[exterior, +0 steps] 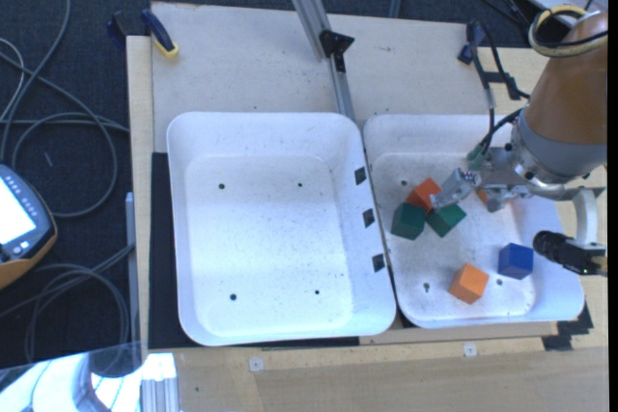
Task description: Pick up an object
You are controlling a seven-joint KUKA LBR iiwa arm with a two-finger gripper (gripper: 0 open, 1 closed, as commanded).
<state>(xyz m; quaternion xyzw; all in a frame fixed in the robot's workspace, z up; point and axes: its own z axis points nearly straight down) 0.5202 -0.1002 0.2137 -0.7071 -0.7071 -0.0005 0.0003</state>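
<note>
Arm low over the right bin, among the blocks.

Nearest us in the right bin [541, 309] we see an orange cube [469, 284] and, just right, a blue cube [516, 260]. Farther in, two green blocks [408, 222] [446, 220] sit side by side, an orange block [421, 197] touching behind them. The gripper [452, 196] hangs over this cluster; whether it is spread or pinching anything we cannot tell. The left bin [193, 236] lies alongside.
</note>
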